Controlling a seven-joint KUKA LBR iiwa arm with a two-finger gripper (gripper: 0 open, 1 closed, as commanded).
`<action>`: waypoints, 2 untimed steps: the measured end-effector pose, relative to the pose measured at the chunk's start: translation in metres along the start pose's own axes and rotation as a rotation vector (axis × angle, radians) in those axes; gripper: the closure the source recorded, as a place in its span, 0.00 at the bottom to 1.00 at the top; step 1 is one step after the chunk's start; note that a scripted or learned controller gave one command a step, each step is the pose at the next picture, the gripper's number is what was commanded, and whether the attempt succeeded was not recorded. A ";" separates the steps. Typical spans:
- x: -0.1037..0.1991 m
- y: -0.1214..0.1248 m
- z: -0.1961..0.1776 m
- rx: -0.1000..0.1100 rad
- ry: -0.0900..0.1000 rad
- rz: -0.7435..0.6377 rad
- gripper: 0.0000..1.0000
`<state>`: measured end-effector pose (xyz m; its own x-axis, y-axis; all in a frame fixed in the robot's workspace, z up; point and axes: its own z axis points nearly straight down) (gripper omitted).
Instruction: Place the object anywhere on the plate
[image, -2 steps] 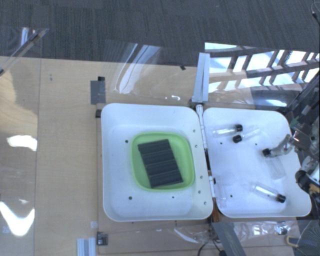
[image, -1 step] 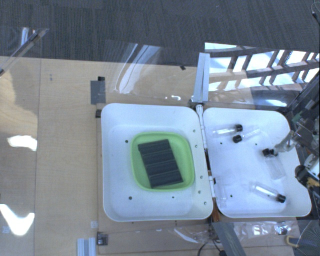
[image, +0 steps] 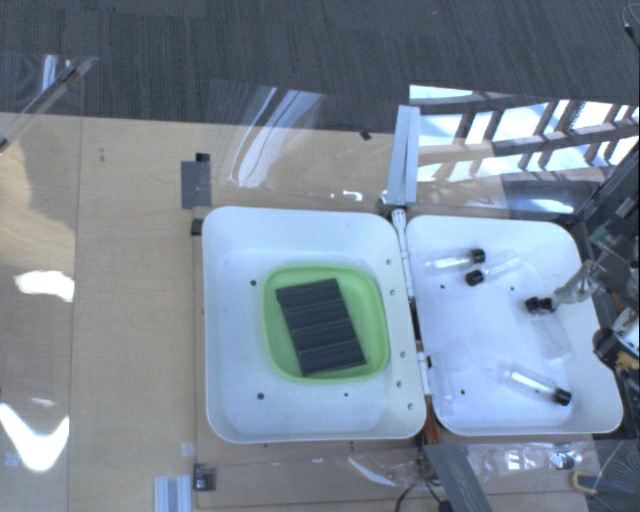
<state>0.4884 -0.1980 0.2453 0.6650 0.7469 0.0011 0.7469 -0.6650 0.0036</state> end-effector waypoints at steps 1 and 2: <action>0.005 -0.003 -0.006 -0.002 0.001 0.008 0.00; 0.005 -0.004 0.006 0.000 0.000 0.036 0.00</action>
<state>0.4886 -0.1916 0.2391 0.6915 0.7224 0.0015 0.7224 -0.6915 0.0039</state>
